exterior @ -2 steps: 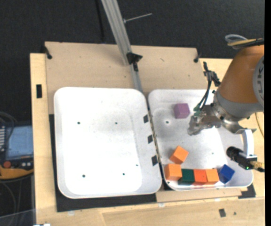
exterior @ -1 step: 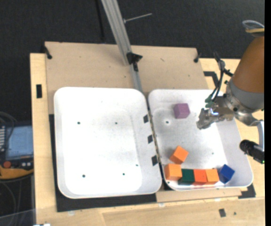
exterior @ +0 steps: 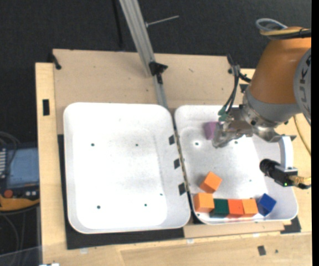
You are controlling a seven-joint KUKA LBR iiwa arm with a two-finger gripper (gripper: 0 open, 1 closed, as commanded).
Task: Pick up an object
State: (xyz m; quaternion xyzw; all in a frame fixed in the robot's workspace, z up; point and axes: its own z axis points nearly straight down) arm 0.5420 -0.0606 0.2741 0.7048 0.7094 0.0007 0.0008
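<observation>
- Dark floor surrounds a wooden bench (exterior: 121, 73) bearing two white bins; the right bin (exterior: 234, 165) holds the objects.
- A purple block (exterior: 210, 129) lies near that bin's far wall, touching or just beside the gripper (exterior: 221, 138).
- Whether the fingers are spread or closed cannot be told.
- The block looks small, light and rigid; gripping across two flat opposite faces seems best.

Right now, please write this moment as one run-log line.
gripper: over right bin, beside purple block | grasp: not confirmed | other blocks: near front wall
</observation>
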